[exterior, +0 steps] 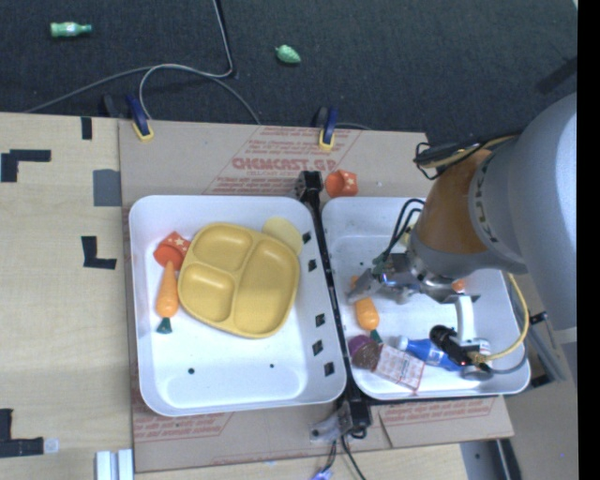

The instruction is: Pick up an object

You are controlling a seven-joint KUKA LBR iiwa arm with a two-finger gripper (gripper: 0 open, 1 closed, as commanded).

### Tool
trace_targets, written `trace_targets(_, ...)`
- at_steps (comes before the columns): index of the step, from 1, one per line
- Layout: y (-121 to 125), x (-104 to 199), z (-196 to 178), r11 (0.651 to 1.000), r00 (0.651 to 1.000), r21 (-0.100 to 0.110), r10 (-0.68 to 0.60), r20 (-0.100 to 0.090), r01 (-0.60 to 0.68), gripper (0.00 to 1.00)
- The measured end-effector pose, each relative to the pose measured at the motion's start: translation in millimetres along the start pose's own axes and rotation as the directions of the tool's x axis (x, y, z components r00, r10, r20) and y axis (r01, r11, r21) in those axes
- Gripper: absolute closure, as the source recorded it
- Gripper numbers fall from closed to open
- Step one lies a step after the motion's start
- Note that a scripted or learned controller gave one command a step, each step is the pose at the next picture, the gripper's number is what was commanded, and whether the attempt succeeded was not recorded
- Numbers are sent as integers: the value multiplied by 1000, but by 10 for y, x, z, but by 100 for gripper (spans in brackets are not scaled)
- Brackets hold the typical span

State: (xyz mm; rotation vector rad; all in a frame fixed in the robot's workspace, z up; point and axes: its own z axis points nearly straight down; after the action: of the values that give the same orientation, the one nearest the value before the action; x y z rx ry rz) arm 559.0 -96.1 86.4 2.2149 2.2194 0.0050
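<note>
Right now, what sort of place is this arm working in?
Probably a robotics lab bench: two white bins clamped on cardboard, toy food like a plastic carrot, cables trailing over dark carpet.

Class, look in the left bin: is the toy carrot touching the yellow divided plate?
Cannot tell. In the camera view the toy carrot lies right beside the yellow divided plate, whose rim meets or overlaps it with no plain gap, but the contact itself isn't shown.

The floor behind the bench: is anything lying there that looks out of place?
Yes. A small green bottle and a green lump lie on the dark floor beyond the bench, away from both bins.
</note>
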Motion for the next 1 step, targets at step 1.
trace_targets(1,-34,14,-1,1000,1000,-1,1,1,-1,0)
